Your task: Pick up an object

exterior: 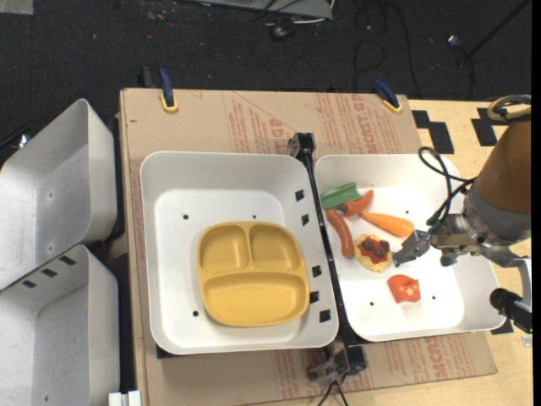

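We see a yellow divided tray (252, 273) in the left bin (161, 227). In the right bin (448, 311), toy foods lie scattered: a strawberry (405, 289) nearest, then a small pizza (374, 252), where the jaws (412, 251) hover low, their width unclear, presumably lining up a grasp.

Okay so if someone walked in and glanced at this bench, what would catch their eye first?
Probably the yellow divided plate, alone in the middle of the left bin. Next, the cluster of toy food in the right bin: a green piece, a sausage, a carrot, a small pizza and a red piece. The tool hangs just beside the pizza.
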Robot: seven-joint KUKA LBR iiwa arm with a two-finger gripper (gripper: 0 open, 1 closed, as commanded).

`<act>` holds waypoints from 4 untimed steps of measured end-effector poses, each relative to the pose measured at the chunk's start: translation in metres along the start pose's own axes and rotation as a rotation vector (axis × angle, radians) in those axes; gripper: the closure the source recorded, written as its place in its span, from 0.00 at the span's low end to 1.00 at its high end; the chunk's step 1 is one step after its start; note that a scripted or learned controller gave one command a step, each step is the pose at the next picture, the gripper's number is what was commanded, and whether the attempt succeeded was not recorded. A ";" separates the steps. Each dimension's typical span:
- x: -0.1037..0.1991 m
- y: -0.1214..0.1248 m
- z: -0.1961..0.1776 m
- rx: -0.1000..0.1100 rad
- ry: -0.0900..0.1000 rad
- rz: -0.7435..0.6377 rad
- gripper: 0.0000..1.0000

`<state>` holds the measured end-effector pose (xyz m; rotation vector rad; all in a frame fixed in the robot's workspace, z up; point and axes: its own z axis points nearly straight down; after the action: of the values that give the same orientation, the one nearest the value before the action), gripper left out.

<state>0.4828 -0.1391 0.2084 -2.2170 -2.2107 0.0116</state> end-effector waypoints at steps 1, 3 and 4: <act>0.000 0.003 -0.005 -0.011 -0.002 -0.003 0.00; -0.001 0.000 0.087 -0.007 -0.001 -0.001 0.00; -0.007 0.004 0.111 -0.028 -0.014 0.003 0.00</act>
<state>0.4849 -0.1454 0.0978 -2.2420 -2.2282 -0.0038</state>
